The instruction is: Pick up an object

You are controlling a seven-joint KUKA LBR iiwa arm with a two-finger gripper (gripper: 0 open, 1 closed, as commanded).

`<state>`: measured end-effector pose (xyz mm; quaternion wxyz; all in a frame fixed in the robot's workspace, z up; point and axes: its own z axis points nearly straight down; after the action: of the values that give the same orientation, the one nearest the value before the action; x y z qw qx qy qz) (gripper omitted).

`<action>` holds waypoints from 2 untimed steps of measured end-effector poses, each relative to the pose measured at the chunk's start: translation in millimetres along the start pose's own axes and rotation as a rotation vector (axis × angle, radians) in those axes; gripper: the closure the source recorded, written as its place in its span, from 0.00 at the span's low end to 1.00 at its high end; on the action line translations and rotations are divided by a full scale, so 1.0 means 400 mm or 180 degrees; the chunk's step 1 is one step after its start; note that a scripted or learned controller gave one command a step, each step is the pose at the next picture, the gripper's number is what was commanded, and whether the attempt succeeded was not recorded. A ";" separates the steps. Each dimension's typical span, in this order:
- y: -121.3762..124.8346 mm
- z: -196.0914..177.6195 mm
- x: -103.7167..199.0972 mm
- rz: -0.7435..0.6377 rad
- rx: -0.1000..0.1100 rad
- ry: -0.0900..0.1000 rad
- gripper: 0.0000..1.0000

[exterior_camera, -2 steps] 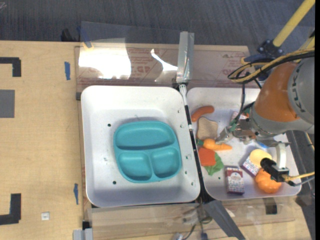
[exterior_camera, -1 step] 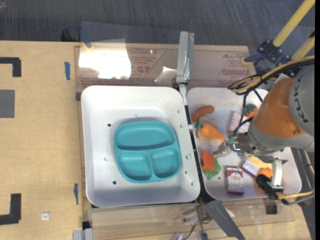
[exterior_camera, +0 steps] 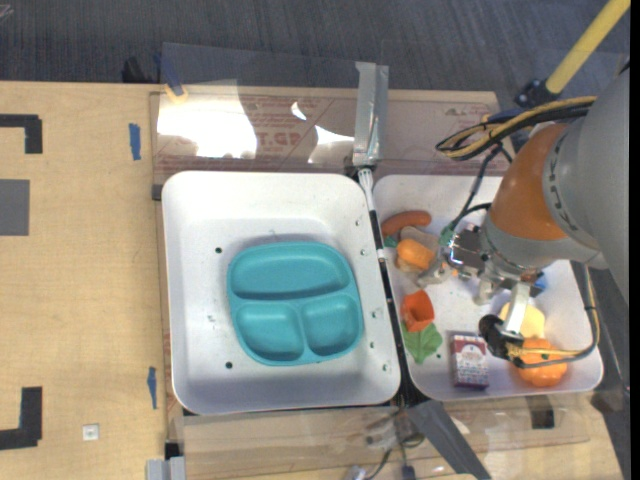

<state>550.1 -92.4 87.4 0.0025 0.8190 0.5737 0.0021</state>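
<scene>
Tool [exterior_camera: 497, 290] over right bin [exterior_camera: 585, 298], orange fruit [exterior_camera: 541, 362] just beside

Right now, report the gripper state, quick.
Gripper: cannot be told. It sits low in the right bin among the toy food, with the wrist covering its tips.

Loose objects in the right bin, by your gripper [exterior_camera: 497, 290].
An orange fruit [exterior_camera: 541, 361] lies just below it; a small patterned box [exterior_camera: 470, 359] lies lower left.

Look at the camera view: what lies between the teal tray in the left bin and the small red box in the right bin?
Between teal tray and red box lie the bins' adjoining rims, then an orange-red toy above a green piece.
</scene>
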 end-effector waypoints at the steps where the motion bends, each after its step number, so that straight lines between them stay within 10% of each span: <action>1: 0.060 0.002 0.020 0.0656 0.0010 -0.0004 0.00; 2: 0.128 -0.251 0.072 0.0093 0.0001 0.0004 0.00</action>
<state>607.5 -82.8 188.0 0.0019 0.8274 0.5616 0.0025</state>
